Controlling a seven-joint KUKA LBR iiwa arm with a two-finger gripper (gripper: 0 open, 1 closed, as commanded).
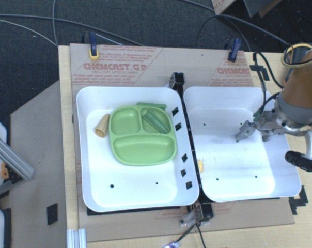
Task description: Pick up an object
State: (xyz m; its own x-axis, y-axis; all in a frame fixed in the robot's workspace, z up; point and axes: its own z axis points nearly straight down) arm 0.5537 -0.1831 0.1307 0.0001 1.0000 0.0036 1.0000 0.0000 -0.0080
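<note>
**Claw Over Right Bin, Objects in Left Bin**

The claw (245, 132) sits low over the right bin (223, 187), in its upper right part, pointing toward the divider between the bins. No object shows between its grey tips; whether they are spread or closed cannot be told at this size.

The arm (299, 94) enters from the right edge. Its orange band stands above the grey wrist, and the wrist leans over the right bin's far-right wall. A black cable runs down beside the arm from the board's top edge.

The left bin (135, 198) holds the objects. A green plate (141, 149) with three compartments lies near the bin's centre. A darker green piece (157, 120) lies in the plate's upper right compartment, and another flat green piece pokes out from behind the plate's top edge. A tan cone (101, 126) lies just beside the plate's left rim.

A small yellow item (200, 165) sits at the divider, on the right bin's side.

Both bins rest on a brown board (125, 61) printed with red lettering, held by two blue clamps (93, 44) at its top edge. The board stands on dark carpet (27, 61) crossed by loose cables.
</note>
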